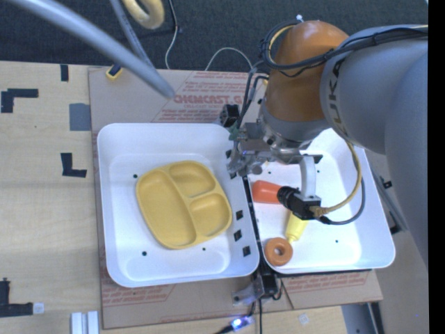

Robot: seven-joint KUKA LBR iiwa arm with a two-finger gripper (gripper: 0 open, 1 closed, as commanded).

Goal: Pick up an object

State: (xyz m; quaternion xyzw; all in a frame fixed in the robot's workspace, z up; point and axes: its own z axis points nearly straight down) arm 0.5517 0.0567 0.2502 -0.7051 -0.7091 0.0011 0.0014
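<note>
A: where's the hand (245,160) at? open or closed?

B: honestly can't tell, the wrist blocks it. It sits low over the right bin (361,252), just beside the orange piece (264,191). Yellow bottle (295,226) and donut (279,251) lie nearby; yellow tray (183,203) is in the left bin (111,186).

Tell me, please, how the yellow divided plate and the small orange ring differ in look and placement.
The yellow divided plate is much larger than the orange ring. The plate is a rounded tray split into three compartments, while the ring is a small doughnut shape with a hole through its middle. The plate lies in the left bin; the ring lies in the right bin, near its front edge. Both lie flat on a white bin floor.
</note>
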